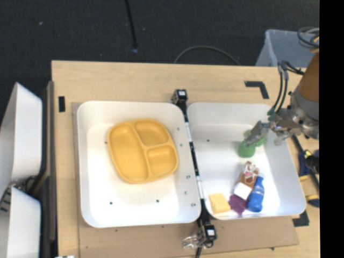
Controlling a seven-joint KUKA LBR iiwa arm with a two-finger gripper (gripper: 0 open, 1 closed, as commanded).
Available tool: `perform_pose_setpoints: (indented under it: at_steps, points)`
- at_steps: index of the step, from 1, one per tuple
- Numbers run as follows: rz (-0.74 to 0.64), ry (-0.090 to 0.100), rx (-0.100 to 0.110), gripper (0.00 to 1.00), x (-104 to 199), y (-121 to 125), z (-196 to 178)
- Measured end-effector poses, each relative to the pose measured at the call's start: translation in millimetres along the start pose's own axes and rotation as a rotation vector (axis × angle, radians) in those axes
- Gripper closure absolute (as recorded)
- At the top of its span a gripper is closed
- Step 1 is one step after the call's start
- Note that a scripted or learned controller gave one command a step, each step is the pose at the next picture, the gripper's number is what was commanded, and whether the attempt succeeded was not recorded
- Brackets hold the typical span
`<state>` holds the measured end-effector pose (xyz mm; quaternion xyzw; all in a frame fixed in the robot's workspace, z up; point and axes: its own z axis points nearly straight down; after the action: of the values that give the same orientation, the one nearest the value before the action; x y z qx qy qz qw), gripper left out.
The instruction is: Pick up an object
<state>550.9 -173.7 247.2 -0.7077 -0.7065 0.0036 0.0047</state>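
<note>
My gripper (270, 132) hangs over the right side of the right bin (215, 117), reaching in from the right. Its fingers look spread, so it is open, with nothing clearly held between them. A green object (247, 147) lies in the bin just below and left of the gripper, with one grey finger (258, 128) over its upper end. At the bin's front lie a blue bottle (256, 194), a purple piece (237, 203), a yellow block (219, 202) and a small brown-and-white item (248, 175).
The left bin (91, 198) holds a yellow divided plate (143, 149). A ridge with screws (191, 155) separates the two bins. Cables (282, 87) hang beside the arm at the right. White boxes (21, 138) stand beyond the bench's left edge.
</note>
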Motion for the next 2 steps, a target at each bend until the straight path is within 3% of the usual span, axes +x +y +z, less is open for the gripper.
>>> perform_pose_setpoints:
  at_steps: [1, 2]
  points:
    - [-0.003, -0.003, -0.013, 0.00, 1, 2, -7]
    - [-0.001, -0.003, -0.009, 0.00, 2, -7, 43]
